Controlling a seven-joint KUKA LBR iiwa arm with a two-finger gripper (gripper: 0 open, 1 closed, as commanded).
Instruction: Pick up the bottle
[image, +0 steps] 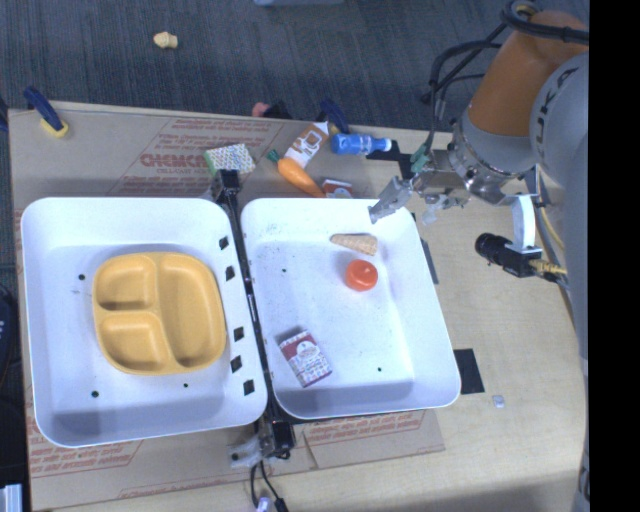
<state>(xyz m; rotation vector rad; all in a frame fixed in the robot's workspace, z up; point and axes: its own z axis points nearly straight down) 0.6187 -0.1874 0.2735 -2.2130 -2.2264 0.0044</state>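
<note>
- Grey arm with orange band (520, 70) reaches in from the right; its two-finger gripper (388, 208) hangs over the upper right rim of the right shallow white bin (425, 330).
- Right bin holds a tan cone-shaped wedge (354, 243), a red-orange round ball (362, 275), a small red-and-white printed packet (304, 358).
- Left shallow white bin (50, 330) holds a yellow three-compartment plastic tray (158, 312).
- Behind the bins on the cardboard: small blue plastic bottle (358, 145) lying on its side, orange carrot-shaped toy (298, 177), white-and-orange tube (308, 145).

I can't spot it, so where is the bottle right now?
The bottle lies outside the bins on the cardboard behind the right bin, between a carrot and a blue container.
</note>
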